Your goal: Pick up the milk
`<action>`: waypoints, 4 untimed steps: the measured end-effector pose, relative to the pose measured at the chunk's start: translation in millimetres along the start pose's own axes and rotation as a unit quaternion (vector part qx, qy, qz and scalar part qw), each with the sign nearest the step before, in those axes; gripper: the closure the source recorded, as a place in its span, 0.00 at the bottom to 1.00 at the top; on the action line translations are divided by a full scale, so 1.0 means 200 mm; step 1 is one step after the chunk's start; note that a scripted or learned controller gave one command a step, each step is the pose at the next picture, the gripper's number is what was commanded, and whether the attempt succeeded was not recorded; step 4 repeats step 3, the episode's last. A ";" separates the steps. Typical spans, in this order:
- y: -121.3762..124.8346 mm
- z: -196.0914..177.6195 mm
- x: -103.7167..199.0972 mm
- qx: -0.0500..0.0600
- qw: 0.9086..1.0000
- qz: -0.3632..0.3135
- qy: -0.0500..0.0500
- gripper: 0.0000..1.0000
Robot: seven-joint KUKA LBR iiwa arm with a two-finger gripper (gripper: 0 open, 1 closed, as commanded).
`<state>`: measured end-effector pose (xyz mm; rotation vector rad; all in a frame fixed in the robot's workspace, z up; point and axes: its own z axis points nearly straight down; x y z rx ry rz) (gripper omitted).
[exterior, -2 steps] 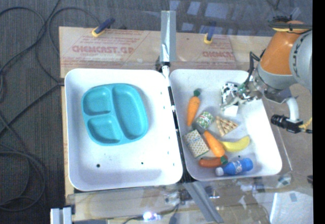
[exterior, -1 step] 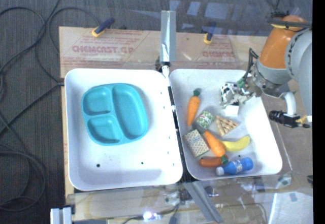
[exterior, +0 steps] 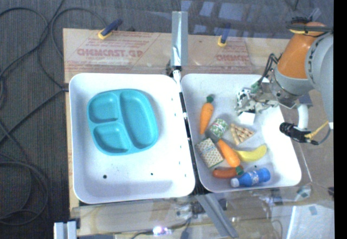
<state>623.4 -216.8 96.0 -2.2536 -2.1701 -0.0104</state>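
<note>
1. The claw (exterior: 250,101) sits low in the upper right part of the right bin (exterior: 293,175); whether it is spread or pressed together cannot be told.
2. A black-and-white patterned carton, apparently the milk (exterior: 244,96), lies right at the claw's tip, contact unclear.
3. Nearby lie a carrot (exterior: 206,115), a green can (exterior: 218,127), a waffle-like wedge (exterior: 242,133), a banana (exterior: 252,153) and a blue bottle (exterior: 251,178).
4. The left bin (exterior: 81,178) carries a blue divided tray (exterior: 123,121).
</note>
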 end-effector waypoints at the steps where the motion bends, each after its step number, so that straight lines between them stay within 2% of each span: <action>1: 0.16 -0.61 0.10 -0.002 0.999 0.042 -0.008 1.00; 2: 0.07 -0.05 0.12 -0.002 0.996 0.094 -0.009 1.00; 3: 0.18 -0.01 0.19 0.018 0.971 0.236 -0.008 1.00; 4: 0.18 -0.01 0.19 0.018 0.971 0.236 -0.008 1.00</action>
